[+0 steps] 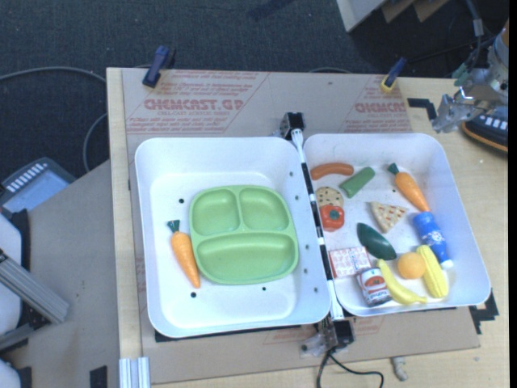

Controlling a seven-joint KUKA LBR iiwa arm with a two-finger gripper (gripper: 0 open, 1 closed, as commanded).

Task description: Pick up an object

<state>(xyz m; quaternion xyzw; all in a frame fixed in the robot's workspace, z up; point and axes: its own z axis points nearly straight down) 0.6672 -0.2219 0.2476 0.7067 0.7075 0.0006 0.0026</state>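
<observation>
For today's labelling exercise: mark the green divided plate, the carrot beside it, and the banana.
green divided plate (pixel 242 234): camera view, on the ridge between its compartments.
carrot (pixel 185 257): camera view, middle of its orange body.
banana (pixel 397 285): camera view, middle of its yellow curve.

Two carrots (pixel 184 255) (pixel 410 188), two bins (pixel 153 156) (pixel 452 168), one green tray (pixel 242 234)

Bench top (pixel 242 103): printed brown cardboard, clamped by a blue clip (pixel 156 65). Floor (pixel 121 14): dark carpet. Grey cable (pixel 60 75) runs at left.
</observation>
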